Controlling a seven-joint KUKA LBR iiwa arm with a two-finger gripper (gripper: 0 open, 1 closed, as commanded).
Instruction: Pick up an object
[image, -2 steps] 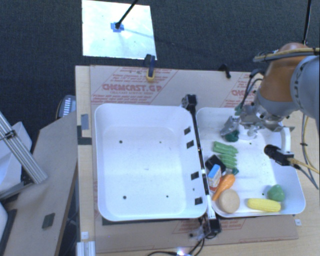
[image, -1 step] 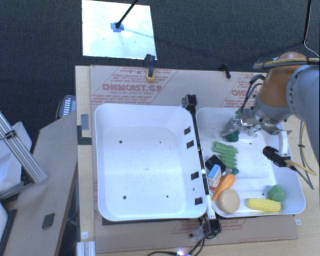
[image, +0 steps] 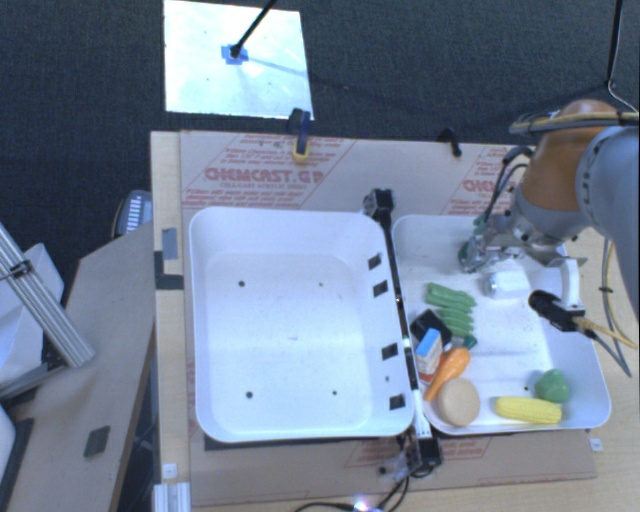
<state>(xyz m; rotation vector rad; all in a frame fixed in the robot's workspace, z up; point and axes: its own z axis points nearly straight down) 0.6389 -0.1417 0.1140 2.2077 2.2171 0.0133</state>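
Both bins (image: 290, 240) look like smooth, glossy white plastic. Matt cardboard (image: 260, 170) lies beneath them. The foil-like sheet (image: 235, 60), upper left, shines.

The arm (image: 600, 165) comes in from the right edge of the scene, its grey shell rounded and bulky toward the upper right corner. Just left of that sits the orange band (image: 555, 170) (a broad, curved segment above the wrist). From there the wrist angles down and to the left, trailed by thin cables along its far side. The gripper (image: 478, 258) hangs at the low left end of the arm, a small metallic cluster pointing downward, too small and blurred to read in detail.
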